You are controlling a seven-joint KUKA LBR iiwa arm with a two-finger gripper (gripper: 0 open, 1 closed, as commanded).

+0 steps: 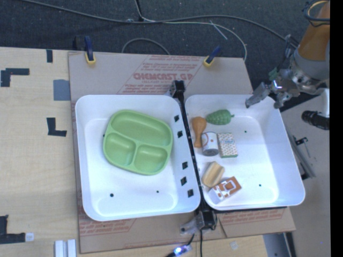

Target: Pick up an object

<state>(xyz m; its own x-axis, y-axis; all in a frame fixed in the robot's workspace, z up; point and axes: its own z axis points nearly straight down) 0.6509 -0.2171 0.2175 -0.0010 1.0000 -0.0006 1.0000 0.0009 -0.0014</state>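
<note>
Green and knobbly, the toy vegetable [219, 116] lies nearest the gripper [259, 96], just below and to its left in the right bin [278, 143], long axis crosswise; finger state unclear.

Place: robot lab
Signs: arm [313, 42] over bench [32, 159]; clamped cardboard [155, 74] under two bins [88, 197]; tape marks [53, 126]; loose cables [177, 21]
</note>
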